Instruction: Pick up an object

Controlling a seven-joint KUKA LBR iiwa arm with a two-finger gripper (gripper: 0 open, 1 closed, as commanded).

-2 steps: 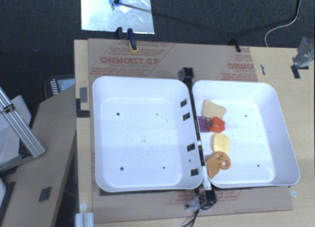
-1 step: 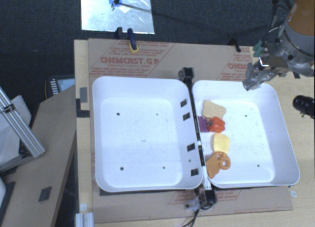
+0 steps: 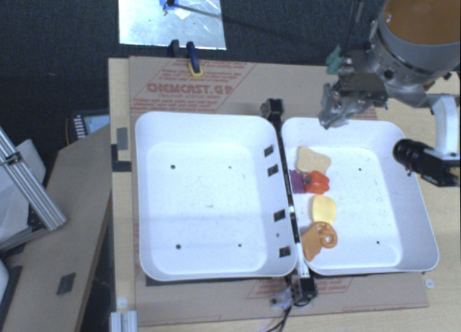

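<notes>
The pincer (image 3: 336,116) hangs above the far rim of the right bin (image 3: 403,251), and from this slant I cannot tell whether it is released or clenched; nothing shows in its grip. The things to pick from lie in that bin, bunched in a line along its left wall beside the divider: a tan slice (image 3: 312,159) farthest back, then a red piece (image 3: 317,181) with a purple piece (image 3: 297,181) touching it on the wall side, a yellow piece (image 3: 323,209) nearer, and an orange pretzel-like piece (image 3: 319,239) nearest the front. The left bin (image 3: 202,136) sits alongside on the desk (image 3: 194,82).

The main risk is the crowding. The pieces touch or nearly touch, so a descent onto 1 of them would likely nudge a neighbour, or close on 2 at once and lose both. Their place against the wall is the 2nd hazard: a pincer coming straight down there may strike the rim or the black divider (image 3: 282,179) instead of straddling the piece. The flat tan slice and yellow piece also look low, offering little to grip, so a close may slide over them.
</notes>
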